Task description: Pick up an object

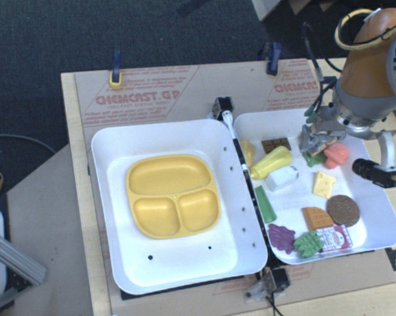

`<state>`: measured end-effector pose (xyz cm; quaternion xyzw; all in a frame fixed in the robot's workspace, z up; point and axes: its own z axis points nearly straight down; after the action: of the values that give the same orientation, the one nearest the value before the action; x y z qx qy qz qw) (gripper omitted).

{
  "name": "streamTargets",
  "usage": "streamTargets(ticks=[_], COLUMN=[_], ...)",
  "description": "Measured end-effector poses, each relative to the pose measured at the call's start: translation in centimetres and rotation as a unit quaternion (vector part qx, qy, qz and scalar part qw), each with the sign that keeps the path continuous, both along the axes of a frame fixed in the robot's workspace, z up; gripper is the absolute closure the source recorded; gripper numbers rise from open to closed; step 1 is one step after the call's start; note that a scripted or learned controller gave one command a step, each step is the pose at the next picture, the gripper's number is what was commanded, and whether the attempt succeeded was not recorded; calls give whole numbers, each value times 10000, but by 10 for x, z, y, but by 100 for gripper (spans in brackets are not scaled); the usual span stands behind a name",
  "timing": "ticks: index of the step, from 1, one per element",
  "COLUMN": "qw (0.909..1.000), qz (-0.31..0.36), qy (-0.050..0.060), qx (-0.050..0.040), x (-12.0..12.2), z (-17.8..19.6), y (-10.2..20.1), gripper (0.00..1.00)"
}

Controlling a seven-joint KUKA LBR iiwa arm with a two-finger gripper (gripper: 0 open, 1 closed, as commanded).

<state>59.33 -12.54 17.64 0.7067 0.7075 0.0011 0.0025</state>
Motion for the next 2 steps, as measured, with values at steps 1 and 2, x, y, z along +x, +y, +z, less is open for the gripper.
streamTargets(ticks=[1, 2], qw=[10000, 10000], qz=[2, -1], qy=[-6, 41], qx=[-1, 16], x=[1, -27], z=[52, 50], y=[0, 31], gripper=[100, 100])
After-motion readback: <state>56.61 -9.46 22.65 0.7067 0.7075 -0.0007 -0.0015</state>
